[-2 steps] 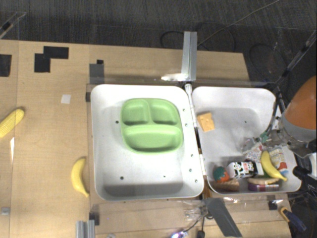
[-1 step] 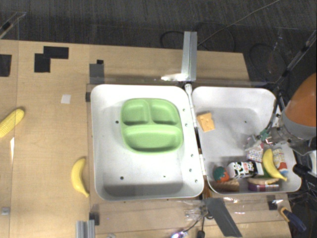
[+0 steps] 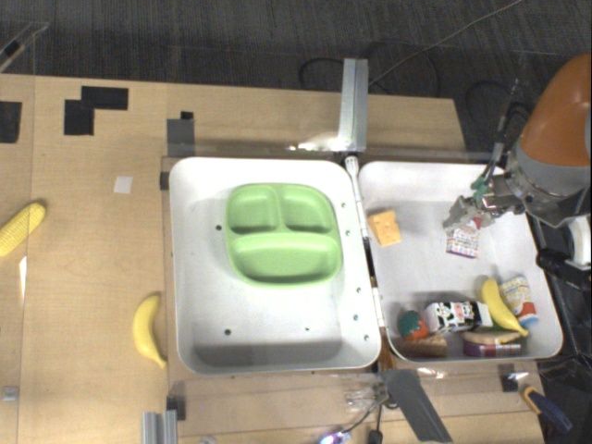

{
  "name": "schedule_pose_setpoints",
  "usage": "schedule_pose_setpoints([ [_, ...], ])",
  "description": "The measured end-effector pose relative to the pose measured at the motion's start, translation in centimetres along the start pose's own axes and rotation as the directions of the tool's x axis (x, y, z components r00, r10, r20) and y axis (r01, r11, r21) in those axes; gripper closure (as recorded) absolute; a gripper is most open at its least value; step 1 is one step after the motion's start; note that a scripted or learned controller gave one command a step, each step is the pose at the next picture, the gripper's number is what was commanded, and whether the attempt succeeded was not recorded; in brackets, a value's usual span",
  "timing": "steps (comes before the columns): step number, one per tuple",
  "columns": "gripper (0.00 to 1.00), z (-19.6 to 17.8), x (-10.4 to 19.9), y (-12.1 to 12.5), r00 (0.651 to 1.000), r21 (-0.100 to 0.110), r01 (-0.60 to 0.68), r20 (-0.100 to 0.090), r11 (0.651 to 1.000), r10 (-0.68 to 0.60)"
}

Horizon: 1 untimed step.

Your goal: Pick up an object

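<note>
The hand, a small grey two-finger unit below the arm's orange band, hangs over the upper right part of the right-hand shallow white bin, directly above a small flat packet printed in white, pink and red. From this slanted overhead view you cannot tell whether it is released or clenched, and nothing can be seen held in it.

Candidate object: the packet lies flat on the bin floor, just beside the hand and apart from the other items. Judge it light and thin, probably a soft card or foil wrapper that will flex and may slide on the smooth plastic. You should expect little height to pinch; take it across its short sides, pressing down to the floor first.

Alternatives: a square yellow sponge-like block near the bin's left wall looks soft, light and compressible, with upright sides that offer an easier hold. Along the near wall a yellow plastic banana, a black-and-white carton and other small items lie touching one another, so a hold there risks crowding.

Arm pose: the grey arm reaches in from the right edge, wrist bent downward so the hand points at the bin floor.

The left-hand white bin holds a green compartment tray; a second banana and a yellow corn cob lie on the wooden worktop
</note>
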<state>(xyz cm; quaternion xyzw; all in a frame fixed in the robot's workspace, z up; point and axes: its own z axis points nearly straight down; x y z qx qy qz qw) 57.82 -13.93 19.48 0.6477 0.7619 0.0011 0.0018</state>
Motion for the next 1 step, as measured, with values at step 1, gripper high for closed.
schedule_pose_setpoints([
  [1, 1.00, -0.68, 5.82, 2.42, 0.997, 0.001, 0.077, -0.001, 0.997, -0.077],
])
